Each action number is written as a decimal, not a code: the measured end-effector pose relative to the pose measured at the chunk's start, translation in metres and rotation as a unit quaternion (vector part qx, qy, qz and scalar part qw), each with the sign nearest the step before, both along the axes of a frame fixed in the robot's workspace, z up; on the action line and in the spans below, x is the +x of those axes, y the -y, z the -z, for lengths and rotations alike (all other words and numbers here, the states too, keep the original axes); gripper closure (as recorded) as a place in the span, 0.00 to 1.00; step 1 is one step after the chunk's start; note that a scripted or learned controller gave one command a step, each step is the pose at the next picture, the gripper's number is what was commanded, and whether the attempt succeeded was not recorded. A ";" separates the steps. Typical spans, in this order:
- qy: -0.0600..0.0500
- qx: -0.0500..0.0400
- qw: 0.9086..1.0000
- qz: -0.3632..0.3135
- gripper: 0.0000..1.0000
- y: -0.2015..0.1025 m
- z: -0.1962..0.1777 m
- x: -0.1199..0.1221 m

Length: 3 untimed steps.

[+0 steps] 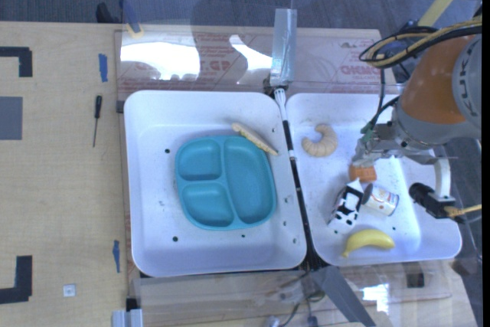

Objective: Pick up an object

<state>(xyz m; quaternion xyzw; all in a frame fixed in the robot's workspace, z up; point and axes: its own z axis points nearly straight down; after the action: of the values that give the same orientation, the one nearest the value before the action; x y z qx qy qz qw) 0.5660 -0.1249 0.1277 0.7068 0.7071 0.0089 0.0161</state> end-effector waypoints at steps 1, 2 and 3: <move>-0.001 0.000 1.000 0.000 0.00 0.000 0.001 0.000; -0.014 0.004 1.000 -0.001 0.00 0.001 0.041 0.021; -0.012 0.004 1.000 -0.001 1.00 0.000 0.029 0.022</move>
<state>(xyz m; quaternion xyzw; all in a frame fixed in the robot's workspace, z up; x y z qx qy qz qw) 0.5882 -0.1248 0.0984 0.7060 0.7082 0.0036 0.0049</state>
